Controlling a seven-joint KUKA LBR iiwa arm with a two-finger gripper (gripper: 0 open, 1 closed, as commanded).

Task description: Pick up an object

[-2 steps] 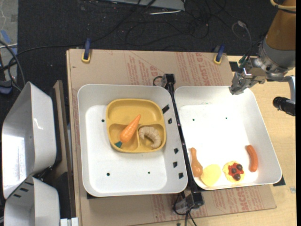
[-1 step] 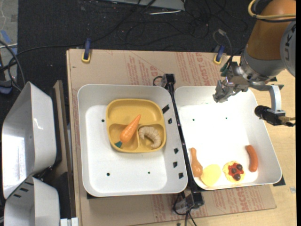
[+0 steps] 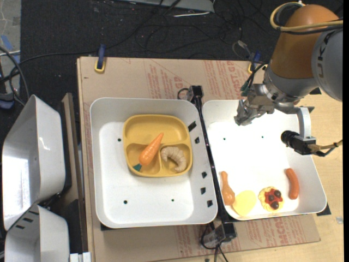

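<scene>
The desk (image 3: 136,75) is a brown board carrying two shallow white bins side by side. The left bin (image 3: 109,201) holds a yellow divided plate (image 3: 133,130) set toward its upper middle. In the plate's lower left compartment an orange toy carrot (image 3: 151,149) lies at a slant, its tip crossing the ridge toward the large upper compartment; just right of it, in the lower right compartment, sits a pale curled shrimp (image 3: 174,157).

The right bin (image 3: 256,157) has its things gathered along the near edge: an orange drumstick-shaped piece (image 3: 226,188) at the left wall, a flat yellow disc (image 3: 245,202) touching its lower end, a small round tart topped with dark berries (image 3: 271,198) just beside the disc, and a red-orange sausage (image 3: 293,183) near the right wall, apart from the tart.

The gripper (image 3: 246,115) hangs over the right bin's far edge, well apart from all these pieces; whether it is spread or pressed together cannot be told from here.
</scene>
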